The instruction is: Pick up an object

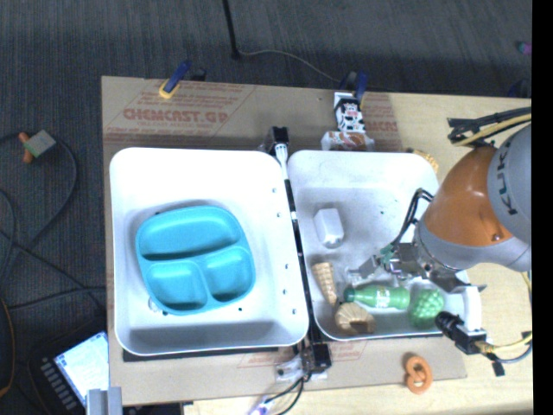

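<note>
The right bin [363, 173] holds a green plastic bottle [389, 299] lying on its side near the front wall. A tan ridged cone [326, 282] lies left of it, a brown and white lump [354, 318] sits at the front edge, and a small white block [328, 226] rests further back. My gripper [386, 262] hangs low inside this bin, just above and behind the bottle, under the orange wrist band [462, 206]. Nothing shows as lifted from the bin floor.
The left bin [130, 171] contains a light blue divided tray [194, 256]. An orange ring [417, 372] lies on the bench in front of the right bin. Cables run along the bench at the far right, and clamps sit on the back edge.
</note>
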`<state>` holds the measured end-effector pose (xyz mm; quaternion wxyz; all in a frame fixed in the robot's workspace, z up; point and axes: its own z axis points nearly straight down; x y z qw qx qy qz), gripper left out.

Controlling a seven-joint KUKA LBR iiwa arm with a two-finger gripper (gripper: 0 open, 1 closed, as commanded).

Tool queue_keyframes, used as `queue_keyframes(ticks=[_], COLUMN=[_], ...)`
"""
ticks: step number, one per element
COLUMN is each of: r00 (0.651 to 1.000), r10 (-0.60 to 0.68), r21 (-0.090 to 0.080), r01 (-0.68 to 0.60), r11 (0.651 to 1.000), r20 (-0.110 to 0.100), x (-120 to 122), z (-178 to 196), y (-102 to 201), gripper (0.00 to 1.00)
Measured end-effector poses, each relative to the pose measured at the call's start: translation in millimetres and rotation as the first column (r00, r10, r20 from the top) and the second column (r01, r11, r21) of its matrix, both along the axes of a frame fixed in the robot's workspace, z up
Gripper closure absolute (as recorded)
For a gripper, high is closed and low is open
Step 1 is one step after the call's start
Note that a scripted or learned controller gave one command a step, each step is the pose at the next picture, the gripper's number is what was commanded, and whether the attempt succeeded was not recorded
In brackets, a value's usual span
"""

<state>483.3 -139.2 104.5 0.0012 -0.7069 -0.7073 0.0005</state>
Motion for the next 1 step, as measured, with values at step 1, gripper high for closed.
queue_keyframes(ticks=[1], r00=[1.0], r10=[-0.003], r21=[-0.004], r01=[0.003], r11=[1.0], r20=[0.005], x=[8.6], z=[-17.1], y=[25.9], gripper=[0.0])
